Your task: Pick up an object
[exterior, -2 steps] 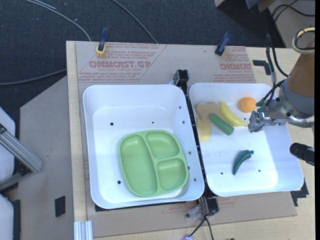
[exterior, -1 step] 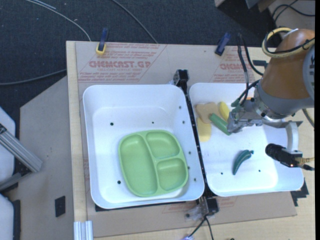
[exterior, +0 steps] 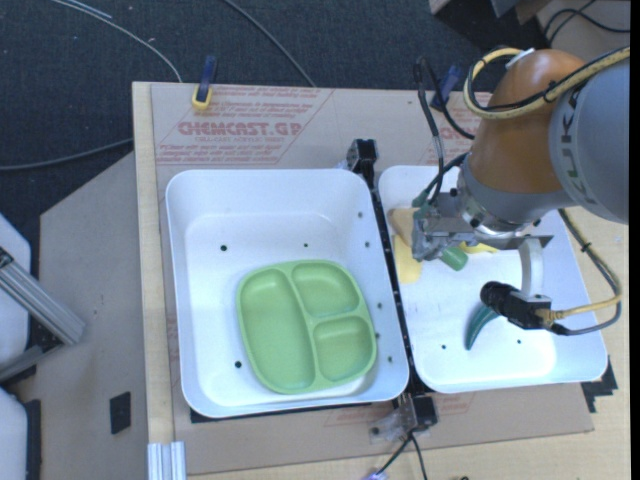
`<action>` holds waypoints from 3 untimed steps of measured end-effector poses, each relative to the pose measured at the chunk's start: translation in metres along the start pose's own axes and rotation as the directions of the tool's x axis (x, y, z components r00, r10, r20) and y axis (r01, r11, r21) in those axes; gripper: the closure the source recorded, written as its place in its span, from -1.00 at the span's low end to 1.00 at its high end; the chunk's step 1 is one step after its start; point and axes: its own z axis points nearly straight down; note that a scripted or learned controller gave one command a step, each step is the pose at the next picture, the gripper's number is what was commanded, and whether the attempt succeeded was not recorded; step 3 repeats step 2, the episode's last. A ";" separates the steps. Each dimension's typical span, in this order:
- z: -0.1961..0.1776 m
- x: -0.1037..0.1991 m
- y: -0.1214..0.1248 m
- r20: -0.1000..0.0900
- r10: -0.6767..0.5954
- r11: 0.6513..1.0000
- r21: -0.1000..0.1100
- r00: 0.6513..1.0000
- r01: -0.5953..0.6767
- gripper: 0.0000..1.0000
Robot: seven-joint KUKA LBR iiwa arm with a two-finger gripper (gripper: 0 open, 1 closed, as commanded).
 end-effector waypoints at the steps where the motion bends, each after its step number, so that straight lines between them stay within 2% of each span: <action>1: -0.016 0.051 -0.002 0.000 0.001 1.000 -0.003 1.000 -0.001 1.00; 2: -0.004 0.098 0.000 0.000 0.001 1.000 0.001 1.000 -0.001 1.00; 3: -0.004 0.098 0.000 0.000 0.001 1.000 0.001 1.000 -0.001 1.00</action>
